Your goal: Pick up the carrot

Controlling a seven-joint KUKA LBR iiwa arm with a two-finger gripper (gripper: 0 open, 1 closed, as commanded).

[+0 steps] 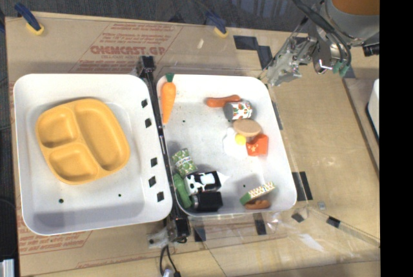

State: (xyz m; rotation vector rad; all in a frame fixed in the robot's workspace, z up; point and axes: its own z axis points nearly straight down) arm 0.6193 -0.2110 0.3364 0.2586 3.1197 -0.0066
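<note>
Up right, tool [279, 70] beyond bin corner, well apart from carrot [168, 96]; fingers' state unclear.

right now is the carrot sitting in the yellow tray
No, the carrot lies in the right bin against its left wall, while the yellow tray sits in the left bin.

Red printing is showing on the brown cardboard sheet [129, 43] lying on the tabletop behind the left bin [26, 159]; its largest line is reading "CHEMCAST GP". The smaller red lines around it are too blurred to read, as are the labels on the small packages.
</note>
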